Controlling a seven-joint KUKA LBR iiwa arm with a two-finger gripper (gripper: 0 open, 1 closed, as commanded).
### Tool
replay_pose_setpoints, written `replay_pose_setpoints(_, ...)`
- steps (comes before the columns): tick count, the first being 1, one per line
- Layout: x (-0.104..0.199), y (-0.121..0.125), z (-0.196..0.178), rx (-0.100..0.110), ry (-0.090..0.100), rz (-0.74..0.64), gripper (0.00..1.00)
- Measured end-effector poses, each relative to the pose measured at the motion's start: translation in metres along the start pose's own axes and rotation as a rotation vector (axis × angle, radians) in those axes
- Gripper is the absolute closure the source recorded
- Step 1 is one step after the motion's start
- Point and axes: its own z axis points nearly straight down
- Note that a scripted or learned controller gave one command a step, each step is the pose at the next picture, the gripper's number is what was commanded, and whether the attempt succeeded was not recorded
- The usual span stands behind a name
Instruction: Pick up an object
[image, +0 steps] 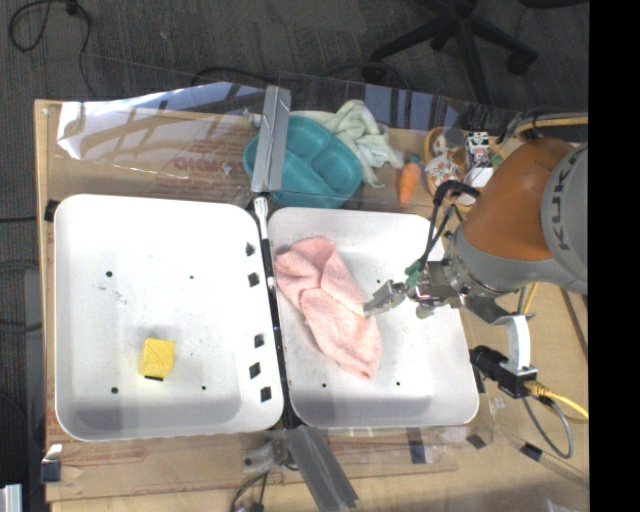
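- Over on the left, the left bin (90, 230) holds a small yellow block (158, 358) near its front edge, well apart from anything else on the counter (140, 120).
- Between the two bins runs a divider with a few dark clips (262, 340); behind it, outside the bins, sit a teal tray (310, 165), a pale rag (362, 132) and something orange like a toy carrot (410, 182).
- In the right bin (440, 395) a pink cloth (330, 305) lies crumpled, stretched from the back left toward the front middle.
- The hand (385, 296) sits low over the right bin, its tip just beside the cloth's right edge, perhaps touching it. I cannot tell whether its fingers are spread or pressed together, and I see nothing between them.
- The arm (515, 215) comes in from the right, grey with its orange band bulking over the bin's right rim.
- As I judge it, this is the approach step: nothing is lifted yet, and the cloth looks the likely target, though the block is also there for the taking.
- The next move, I'd say, calls for a drop onto a raised fold of cloth and a firm pinch before lifting; a flat spot would likely slip.
- Hard to make out: the fingertips blur against the white floor, the arm covers the bin's right wall, and the clutter at the back right is too small to name.
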Motion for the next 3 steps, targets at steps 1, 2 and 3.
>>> replay_pose_setpoints(1, 0.029, 0.052, 0.122, -0.007, -0.003, -0.14, 0.0)
replay_pose_setpoints(2, 0.03, 0.052, 0.115, -0.001, -0.001, -0.146, 1.0)
replay_pose_setpoints(3, 0.005, 0.085, 0.033, -0.003, -0.002, -0.253, 1.0)
